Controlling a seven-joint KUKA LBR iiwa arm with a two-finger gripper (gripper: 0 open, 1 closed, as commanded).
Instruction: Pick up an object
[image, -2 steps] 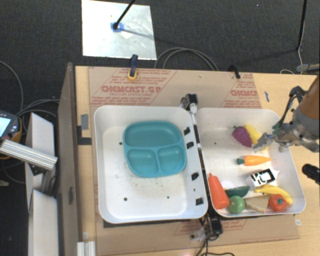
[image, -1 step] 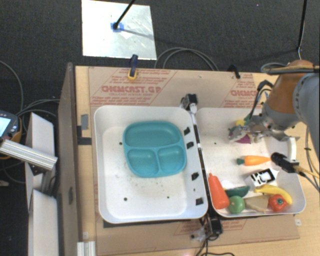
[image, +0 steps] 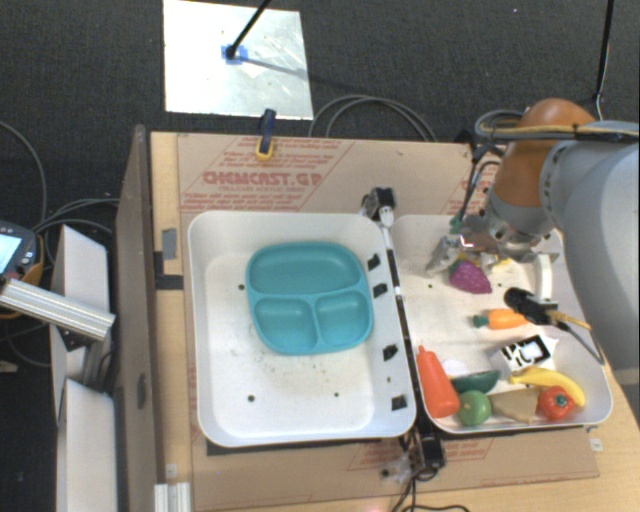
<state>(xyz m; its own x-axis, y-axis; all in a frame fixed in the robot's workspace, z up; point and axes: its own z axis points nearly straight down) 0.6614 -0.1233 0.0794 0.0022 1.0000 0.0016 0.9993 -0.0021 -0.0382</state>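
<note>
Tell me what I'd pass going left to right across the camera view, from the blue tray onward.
Blue divided tray → large orange carrot → purple toy → small carrot → red tomato.

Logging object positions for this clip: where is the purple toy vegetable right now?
The purple toy vegetable lies in the upper part of the right-hand white bin, just below the claw, up-left of the small orange carrot.
</note>
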